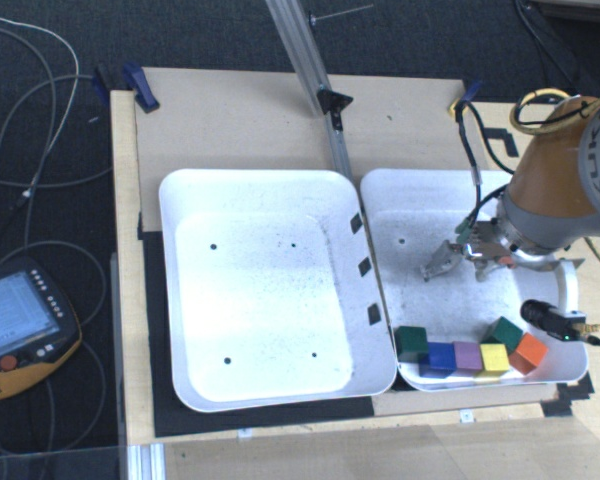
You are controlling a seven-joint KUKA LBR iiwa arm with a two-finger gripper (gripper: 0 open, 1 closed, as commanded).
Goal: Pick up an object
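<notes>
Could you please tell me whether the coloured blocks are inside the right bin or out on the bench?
Inside: the coloured blocks lie in a row against the near wall of the right bin.

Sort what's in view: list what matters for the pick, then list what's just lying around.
For the pick: tool; blocks in the right bin: dark green block, blue block, purple block, yellow block, orange block.

Lying about: left bin, handheld pendant, blue clamp.
</notes>
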